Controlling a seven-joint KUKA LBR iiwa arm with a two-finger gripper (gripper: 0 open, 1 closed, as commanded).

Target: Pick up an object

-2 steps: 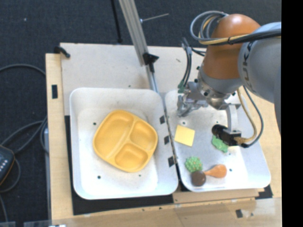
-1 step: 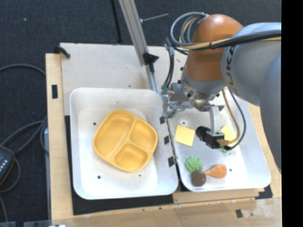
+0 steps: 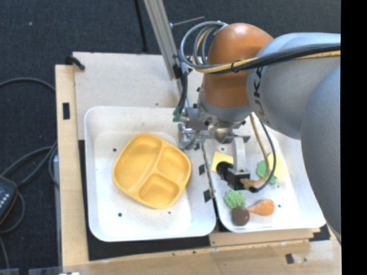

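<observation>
Shows the gripper [image 3: 194, 132] poised over the seam between the two bins, at the inner edge of the right bin [image 3: 295, 208]; cannot tell from this angle whether open or closed. Places a green tuft [image 3: 234, 198], a brown ball [image 3: 239, 215] and an orange piece [image 3: 262, 207] clustered at that bin's near edge, apart from the gripper. Finds a yellow divided plate [image 3: 152, 169] flat in the left bin [image 3: 103, 211].

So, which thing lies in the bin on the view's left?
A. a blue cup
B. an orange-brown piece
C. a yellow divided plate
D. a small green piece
C: the yellow divided plate lies in the left bin; the small green piece and the orange-brown piece lie in the right bin.
</observation>
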